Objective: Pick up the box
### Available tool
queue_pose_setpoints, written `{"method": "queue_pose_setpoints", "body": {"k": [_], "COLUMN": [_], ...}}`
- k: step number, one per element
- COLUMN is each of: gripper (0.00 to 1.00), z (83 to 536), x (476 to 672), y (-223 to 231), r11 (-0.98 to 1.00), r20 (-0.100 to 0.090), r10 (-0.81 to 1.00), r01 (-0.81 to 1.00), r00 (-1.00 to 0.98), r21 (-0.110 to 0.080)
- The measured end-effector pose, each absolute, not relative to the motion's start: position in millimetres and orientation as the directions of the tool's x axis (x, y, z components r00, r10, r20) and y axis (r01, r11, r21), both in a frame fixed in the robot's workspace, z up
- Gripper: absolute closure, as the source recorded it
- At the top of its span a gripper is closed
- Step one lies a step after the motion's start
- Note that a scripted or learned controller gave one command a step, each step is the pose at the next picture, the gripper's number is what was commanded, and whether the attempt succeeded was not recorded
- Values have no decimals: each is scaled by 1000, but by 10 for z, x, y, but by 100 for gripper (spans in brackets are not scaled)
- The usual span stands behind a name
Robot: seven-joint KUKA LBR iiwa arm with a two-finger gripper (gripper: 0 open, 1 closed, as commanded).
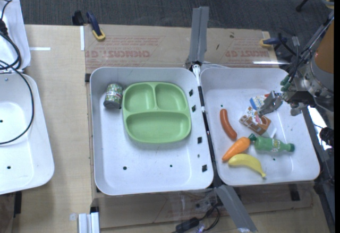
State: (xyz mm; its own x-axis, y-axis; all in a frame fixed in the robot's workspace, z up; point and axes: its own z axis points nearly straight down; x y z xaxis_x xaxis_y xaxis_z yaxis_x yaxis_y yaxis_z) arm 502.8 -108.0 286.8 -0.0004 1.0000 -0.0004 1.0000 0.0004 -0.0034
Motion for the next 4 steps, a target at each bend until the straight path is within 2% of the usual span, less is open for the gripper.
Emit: {"method": "queue_pose_setpoints", "body": {"k": [1, 2, 3, 4], "gripper": [0, 0, 0, 0], "z": [2820, 1878, 1152, 928], "x": [5850, 5842, 6093, 6354], "y": [-1365, -1719, -1883, -2061], "r11": [73, 99, 116, 1], "r20": [-1, 0, -8, 6], "r10": [997, 995, 993, 1000], "r01": [997, 995, 993, 1000], "r00": [-73, -99, -115, -1], "r21": [-2, -3, 24, 1]}}
